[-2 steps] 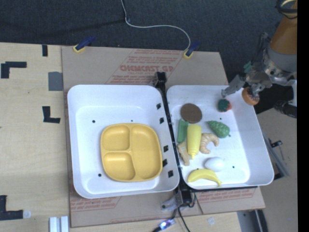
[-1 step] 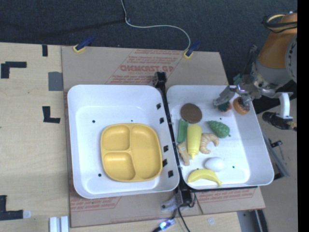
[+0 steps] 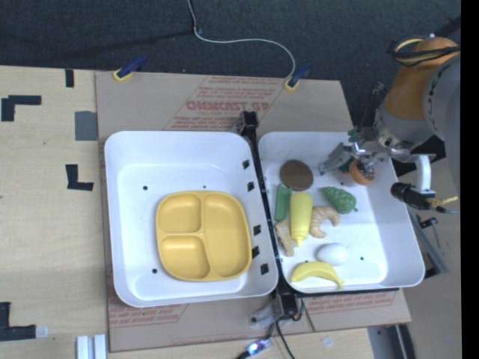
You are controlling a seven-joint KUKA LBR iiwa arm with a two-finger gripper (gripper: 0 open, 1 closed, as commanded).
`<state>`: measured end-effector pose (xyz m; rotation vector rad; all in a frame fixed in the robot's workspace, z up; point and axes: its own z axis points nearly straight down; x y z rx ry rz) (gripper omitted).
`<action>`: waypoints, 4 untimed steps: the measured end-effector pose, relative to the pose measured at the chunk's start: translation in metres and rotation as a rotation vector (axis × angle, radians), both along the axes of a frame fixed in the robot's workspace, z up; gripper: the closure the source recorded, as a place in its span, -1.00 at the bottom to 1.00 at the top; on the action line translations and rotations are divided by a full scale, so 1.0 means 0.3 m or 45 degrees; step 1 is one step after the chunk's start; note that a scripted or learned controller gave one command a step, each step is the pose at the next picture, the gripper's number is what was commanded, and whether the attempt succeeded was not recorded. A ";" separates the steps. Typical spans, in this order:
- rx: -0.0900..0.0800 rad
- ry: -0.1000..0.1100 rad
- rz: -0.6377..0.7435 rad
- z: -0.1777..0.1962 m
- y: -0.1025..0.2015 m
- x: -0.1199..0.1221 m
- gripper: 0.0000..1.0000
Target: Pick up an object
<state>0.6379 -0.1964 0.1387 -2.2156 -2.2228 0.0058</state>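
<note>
My gripper (image 3: 353, 158) hangs over the far right part of the right bin (image 3: 397, 268). A small orange object (image 3: 363, 173) lies right under it, and I cannot tell whether they touch. To the left of it in the same bin are a brown round disc (image 3: 296, 174), a green leafy piece (image 3: 338, 199), a green cucumber (image 3: 281, 200), a yellow corn cob (image 3: 300, 214) and a tan piece (image 3: 324, 220). Nearer the front lie a white egg (image 3: 332, 254) and a banana (image 3: 314, 274).
The left bin (image 3: 127, 163) holds a yellow divided plate (image 3: 203, 235). A black divider (image 3: 260, 200) runs between the bins. The grey arm with its orange band (image 3: 419, 88) comes in from the right. A white cable (image 3: 239, 40) lies on the dark cloth behind.
</note>
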 end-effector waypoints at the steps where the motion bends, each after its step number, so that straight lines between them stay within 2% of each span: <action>1: -0.002 -0.006 -0.004 -0.123 -0.002 0.000 -1.00; 2: -0.002 -0.005 -0.002 -0.095 0.000 0.001 1.00; 3: 0.000 -0.011 -0.002 0.057 0.028 0.004 1.00; 4: -0.001 -0.010 -0.003 0.219 0.003 -0.009 1.00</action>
